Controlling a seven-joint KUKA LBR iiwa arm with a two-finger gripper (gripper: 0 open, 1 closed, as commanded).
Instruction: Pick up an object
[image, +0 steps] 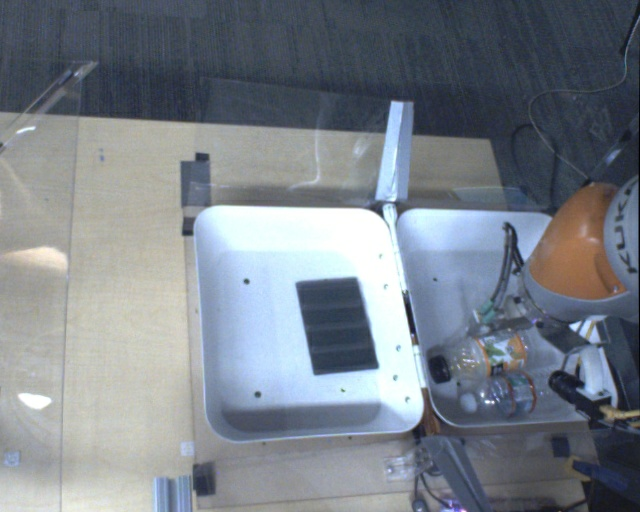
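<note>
From my seat: the arm (585, 250) comes in from the right, its orange band hanging over the right bin (440, 260). The end effector (505, 320) sits low in that bin, below the band, among dark cables and a metal bracket. I cannot tell how far open it is, nor whether it has hold of anything; clutter and blur hide the tip. It looks to be just above or touching the bottles, but I cannot say which.

Surface: a pale wood desk (120, 300) carries two shallow white bins side by side, their inner rims touching. A clear plastic sheet lies across the desk's left part, catching glare. A grey upright post (395, 150) stands at the back where the bins meet. Small black brackets sit at the left bin's outer corners. Dark carpeted floor (250, 40) runs along the top; a thin cable loops at upper right.

Left bin (230, 260): one black ribbed pad (337, 325), rectangular, lying flat near the centre, slightly turned.

Right bin, front part: a clear plastic bottle (480, 355) on its side, black cap pointing left, orange-yellow label near the middle. Just in front of it, touching or nearly so, a second clear crumpled bottle (495, 397) with a darker end, against the bin's front wall.
</note>
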